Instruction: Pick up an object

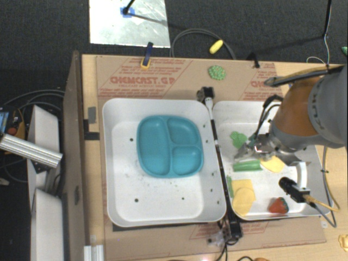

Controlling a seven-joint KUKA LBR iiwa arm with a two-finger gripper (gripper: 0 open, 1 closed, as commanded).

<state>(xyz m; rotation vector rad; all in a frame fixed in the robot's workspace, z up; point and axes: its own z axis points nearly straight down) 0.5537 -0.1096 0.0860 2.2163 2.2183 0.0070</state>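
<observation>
Grey arm (329, 110) w/ orange band, in from view-R, over R bin (239, 113). Gripper (253, 147) low over mid part of that bin, toward its L wall; clenched or released: can't tell from this angle. All candidate objs in R bin. Leafy green piece (237, 139) just L of gripper, close beside it; contact unclear. Long green piece (247, 166) flat on bin floor just below gripper in view, lying roughly crosswise; touching gripper or not: can't tell. Yellow wedge (273, 164) immediately R of long green piece, partly under wrist. Further toward near edge: yellow slab pieces (243, 193), one squarish, one rounder, overlapping, w/ thin green strip (229, 186) alongside on L, nr bin wall. Red piece (278, 205) w/ bit of green on it in near-R corner area, apart from yellow slab pieces. L bin (119, 145): teal divided plate (169, 147) flat in middle, three compartments, well apart from gripper. Outside bins, on cardboard behind: small round green obj (217, 72); yellow-tipped cable end (216, 47) further back; blue/yellow clip (147, 58) at cardboard's far edge, below silvery sheet (128, 15).
</observation>
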